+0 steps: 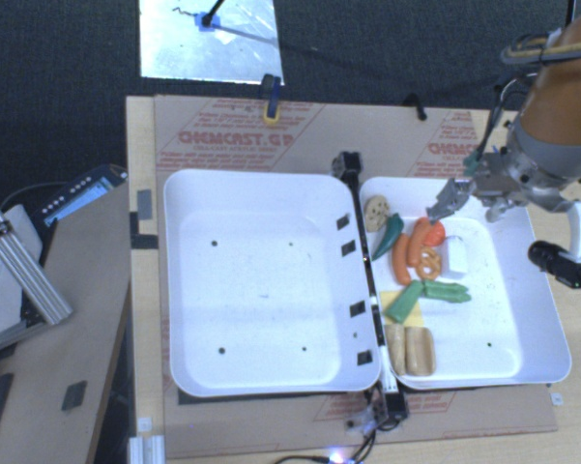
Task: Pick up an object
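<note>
The pincer point(449, 201) is seen above the far part of the right bin point(522, 356), just over the far end of the orange carrot. Whether anything is gripped cannot be told, and its state is not resolved at this slant. It is carried by the grey arm point(551, 124), whose orange band is seen at the right edge.

Two shallow white bins are counted on the bench, side by side. The left bin point(261, 278) is marked by a few small dark dots on its floor. All the toy foods are gathered in the right bin, against its left wall.

In that bin the following are counted:
- one pale round biscuit-like piece point(375, 211), nearest the far left corner;
- one dark green pepper point(387, 235), tilted beside it;
- two orange carrot-like pieces point(413, 249), lying side by side;
- one pretzel point(427, 264), resting on the carrots;
- one white block point(456, 256), just beside the carrots toward the bin's middle;
- one green pod point(445, 292), lying across, below the carrots;
- one yellow wedge point(403, 305), touching the pod;
- one hot-dog bun point(412, 349), nearest the near left corner.

Four black clips are seen along the seam between the bins.
</note>
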Tool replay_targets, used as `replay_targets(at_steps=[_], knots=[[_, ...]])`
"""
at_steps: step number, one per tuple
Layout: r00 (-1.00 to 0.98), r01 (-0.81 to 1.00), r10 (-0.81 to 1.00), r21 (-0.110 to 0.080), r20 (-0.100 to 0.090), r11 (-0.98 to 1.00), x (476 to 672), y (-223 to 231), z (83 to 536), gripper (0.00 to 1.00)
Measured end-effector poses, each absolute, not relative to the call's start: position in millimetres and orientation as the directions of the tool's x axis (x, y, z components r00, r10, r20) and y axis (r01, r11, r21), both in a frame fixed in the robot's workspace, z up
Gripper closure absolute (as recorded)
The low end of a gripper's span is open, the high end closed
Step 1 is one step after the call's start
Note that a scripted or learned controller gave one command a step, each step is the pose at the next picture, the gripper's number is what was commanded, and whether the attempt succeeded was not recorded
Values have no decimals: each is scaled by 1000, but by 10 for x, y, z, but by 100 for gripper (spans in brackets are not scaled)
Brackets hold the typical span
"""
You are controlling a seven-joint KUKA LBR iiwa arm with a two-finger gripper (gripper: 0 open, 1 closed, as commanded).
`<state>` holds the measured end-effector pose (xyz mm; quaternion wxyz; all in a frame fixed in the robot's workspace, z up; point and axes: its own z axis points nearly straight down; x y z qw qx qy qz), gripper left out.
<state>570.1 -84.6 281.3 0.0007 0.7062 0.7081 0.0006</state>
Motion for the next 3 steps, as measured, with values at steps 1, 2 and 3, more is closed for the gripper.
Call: replay_targets(at_steps=[1,2,3], knots=[[-5,1000,1000,5,0,5,5710,-844,2924,100],[5,1000,1000,-16,2,-5,4832,-1114,1627,100],[-7,1000,1000,5,0,7,5479,-895,1446,100]])
